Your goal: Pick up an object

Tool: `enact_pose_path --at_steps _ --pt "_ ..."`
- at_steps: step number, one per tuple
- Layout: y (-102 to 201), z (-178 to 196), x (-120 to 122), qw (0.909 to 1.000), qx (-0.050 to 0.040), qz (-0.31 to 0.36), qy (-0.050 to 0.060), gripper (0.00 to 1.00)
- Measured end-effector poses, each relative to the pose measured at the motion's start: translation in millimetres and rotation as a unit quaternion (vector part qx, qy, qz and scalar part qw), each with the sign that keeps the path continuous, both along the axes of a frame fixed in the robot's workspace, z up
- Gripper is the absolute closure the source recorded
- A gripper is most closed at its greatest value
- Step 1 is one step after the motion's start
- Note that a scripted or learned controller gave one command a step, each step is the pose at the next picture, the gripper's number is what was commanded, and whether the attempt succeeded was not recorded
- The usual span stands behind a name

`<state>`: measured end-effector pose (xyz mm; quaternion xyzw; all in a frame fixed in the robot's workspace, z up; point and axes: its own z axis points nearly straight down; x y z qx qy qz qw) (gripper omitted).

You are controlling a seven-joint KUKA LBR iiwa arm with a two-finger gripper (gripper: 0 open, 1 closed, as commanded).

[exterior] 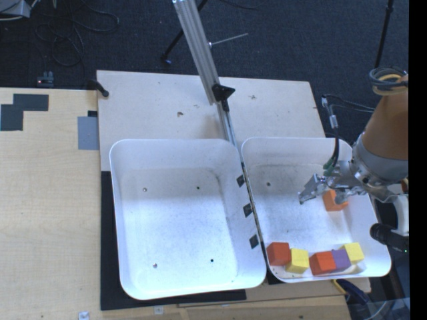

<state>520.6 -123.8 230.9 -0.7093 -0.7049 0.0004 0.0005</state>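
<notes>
The grey end effector (325, 189) hangs over the right shallow white plastic bin (293, 159), near its right wall. A small orange foam-like block (335, 201) sits just beside the fingertips, partly behind them. I cannot tell if the fingers are open or closed, or if the block is between them; it looks touching or almost touching.

Taking this orange block as landmark, four more small blocks lie in a row well below it, along the bin's near wall: a red cube (279, 253), a yellow cube (298, 261), a red-orange cube (323, 262) and a purple and yellow pair (347, 255).

The orange block is probably light and stiff, not fragile, with flat faces that give good hold. I would take it on two opposite flat sides. It looks almost cubic, so I see no clear long axis; its edges seem turned a little against the bin wall.
</notes>
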Motion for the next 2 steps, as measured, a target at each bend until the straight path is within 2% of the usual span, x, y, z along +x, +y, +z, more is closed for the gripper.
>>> enact_pose_path --at_steps 1,2 --pt "48 -44 41 1.0000 0.0010 0.005 0.002 0.00" --pt "-52 20 29 1.0000 -0.0025 0.000 -0.002 0.00"
